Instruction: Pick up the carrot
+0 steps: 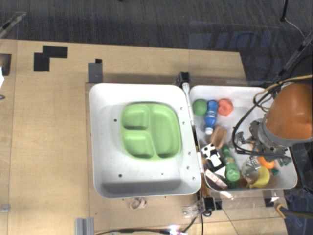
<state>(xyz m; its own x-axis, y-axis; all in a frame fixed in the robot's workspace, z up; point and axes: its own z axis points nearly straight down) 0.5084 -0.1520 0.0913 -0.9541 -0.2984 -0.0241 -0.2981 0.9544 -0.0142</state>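
The carrot (268, 161) is a small orange piece with a green end, lying near the front right corner of the right bin (244, 89). Most of it is covered by the arm's wrist. My gripper (256, 163) reaches down into that bin right over the carrot, just left of its visible part. The grey wrist and orange band (289, 110) above it hide the gripper's tip, and I cannot tell whether anything is held.
Around the gripper lie a yellow banana (262, 177), a green bottle (231, 171), a black and white toy (211, 153) and a brown item (218, 137). A green ball (199, 106), blue bottle (211, 112) and pink item (225, 106) sit at the back. The left bin (105, 180) holds a green divided plate (149, 131).
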